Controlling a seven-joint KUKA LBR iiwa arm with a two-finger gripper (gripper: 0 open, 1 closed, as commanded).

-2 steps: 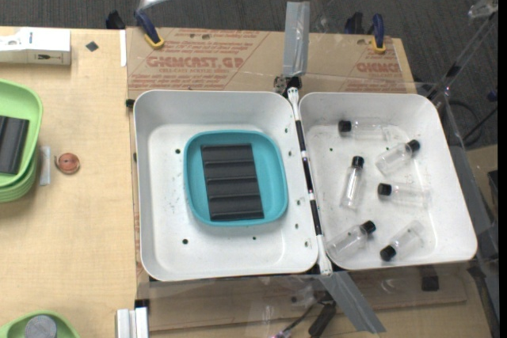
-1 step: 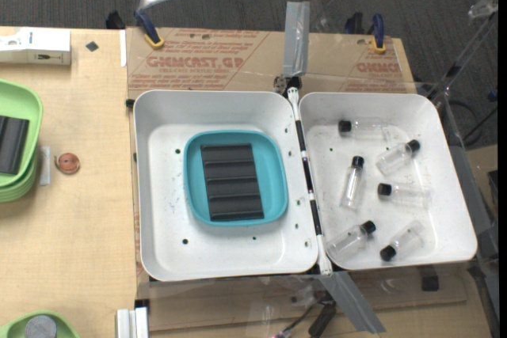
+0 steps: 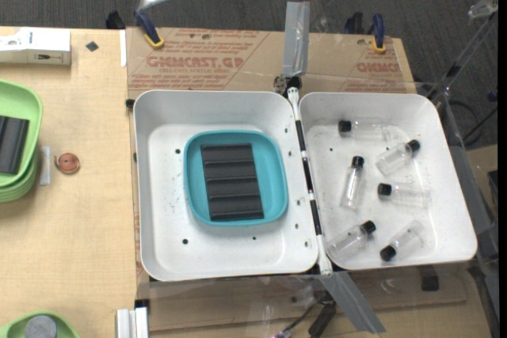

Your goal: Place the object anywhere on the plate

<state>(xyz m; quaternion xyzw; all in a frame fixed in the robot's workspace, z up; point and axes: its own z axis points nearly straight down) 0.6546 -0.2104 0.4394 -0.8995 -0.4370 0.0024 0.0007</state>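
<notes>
A teal square plate lies in the left white bin, with a dark ribbed insert on it. In the right white bin lie several clear plastic vials with black caps, among them one near the middle, one at the upper right and one at the lower left.
Brown cardboard backs the bins, held by yellow clamps. A green dish sits at the left edge of the wooden bench, next to a small round orange item. A white box lies at the upper left.
</notes>
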